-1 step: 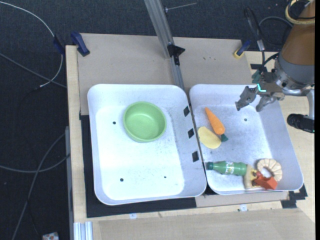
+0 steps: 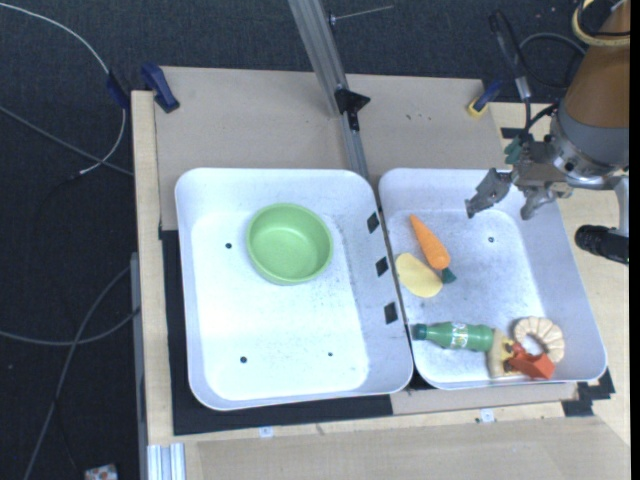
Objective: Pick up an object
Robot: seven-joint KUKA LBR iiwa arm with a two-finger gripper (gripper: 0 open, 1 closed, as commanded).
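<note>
My gripper [image 2: 508, 200] hangs over the far edge of the right bin [image 2: 560, 278], fingers spread open with nothing between them. Below and left of it lies an orange carrot [image 2: 430, 243] with a yellow lemon-shaped piece [image 2: 417, 274] beside it. Along the bin's near side lie a green bottle [image 2: 456, 336] and a pale shrimp-like ring [image 2: 540, 336] with a red piece [image 2: 530, 365] touching it. A green bowl [image 2: 289, 243] sits in the left bin [image 2: 215, 358].
A slanted metal pole [image 2: 322, 48] runs down to the gap between the bins. Blue clamps [image 2: 158, 88] sit at the bench's far corners. Black clips [image 2: 382, 265] line the seam between the bins.
</note>
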